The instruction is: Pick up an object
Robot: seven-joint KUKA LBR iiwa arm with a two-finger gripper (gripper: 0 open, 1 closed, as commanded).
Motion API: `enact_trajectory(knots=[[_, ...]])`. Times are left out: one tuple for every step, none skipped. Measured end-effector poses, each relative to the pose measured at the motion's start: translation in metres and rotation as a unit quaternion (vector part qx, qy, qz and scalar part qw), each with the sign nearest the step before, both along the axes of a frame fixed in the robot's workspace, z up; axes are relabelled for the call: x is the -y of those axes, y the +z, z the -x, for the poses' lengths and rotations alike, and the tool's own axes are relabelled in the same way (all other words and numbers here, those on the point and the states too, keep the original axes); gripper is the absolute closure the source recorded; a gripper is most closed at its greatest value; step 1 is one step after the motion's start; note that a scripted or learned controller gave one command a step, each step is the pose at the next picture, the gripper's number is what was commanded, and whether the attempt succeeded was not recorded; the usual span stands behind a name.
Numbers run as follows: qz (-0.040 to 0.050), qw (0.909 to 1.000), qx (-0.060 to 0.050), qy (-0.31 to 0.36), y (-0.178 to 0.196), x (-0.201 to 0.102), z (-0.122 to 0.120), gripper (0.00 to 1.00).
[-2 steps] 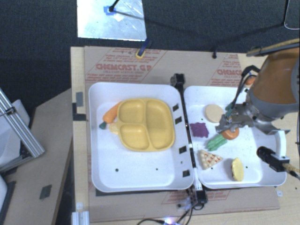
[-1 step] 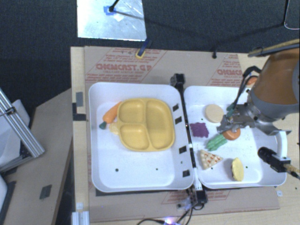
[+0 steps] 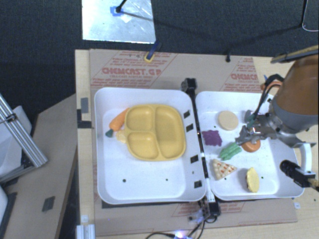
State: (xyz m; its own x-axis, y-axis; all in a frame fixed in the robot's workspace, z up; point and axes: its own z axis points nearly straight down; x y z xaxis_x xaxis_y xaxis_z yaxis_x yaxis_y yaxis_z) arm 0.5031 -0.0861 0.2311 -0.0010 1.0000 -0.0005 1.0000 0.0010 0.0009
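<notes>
Right bin point(image 3: 279, 108) — gripper point(image 3: 247, 137) over orange toy point(image 3: 251, 146) | jaws — state unclear

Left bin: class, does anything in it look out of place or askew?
Yes. The yellow divided plate sits slightly askew in the left bin, and a toy carrot lies wedged against the plate's upper-left rim rather than in a compartment.

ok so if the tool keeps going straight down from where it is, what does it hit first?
Most likely the orange round piece in the right bin: the tool sits right over its edge. The green piece lies just beside it. Depth is unclear from this slanted view.
</notes>
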Motion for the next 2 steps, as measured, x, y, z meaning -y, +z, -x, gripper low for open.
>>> enact_trajectory(knots=[[-0.0004,1.0,0.0,0.002,0.0009,-0.0078,0.0011,1.0],[-0.0001,1.0,0.0,0.0,-0.0057,-0.006,0.0049,1.0]])
